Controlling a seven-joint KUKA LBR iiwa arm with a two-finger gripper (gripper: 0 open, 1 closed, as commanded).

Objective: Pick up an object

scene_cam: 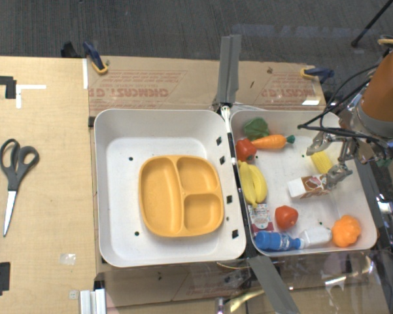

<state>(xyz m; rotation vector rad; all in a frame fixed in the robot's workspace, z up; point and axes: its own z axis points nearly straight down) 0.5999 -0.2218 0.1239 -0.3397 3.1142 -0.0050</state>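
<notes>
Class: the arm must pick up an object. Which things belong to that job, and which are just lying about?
Job: gripper; brown carton; carrot; banana; tomato; orange; blue bottle.
Lying about: scissors; yellow divided plate.

Gripper (335, 157) over the right bin (366, 195), fingers spread, nothing between them; small brown-and-white carton (307, 187) just below-left of the fingertips, yellow corn piece (320, 161) just left; carrot (271, 142) and green leafy piece (256, 127) farther left, bananas (253, 182) and a red tomato (245, 149) beyond; another tomato (286, 216), blue-capped bottle (281, 241) and orange fruit (346, 231) below; well left, the left bin (111, 175) with a yellow divided plate (181, 195); scissors (14, 175) far left.
</notes>
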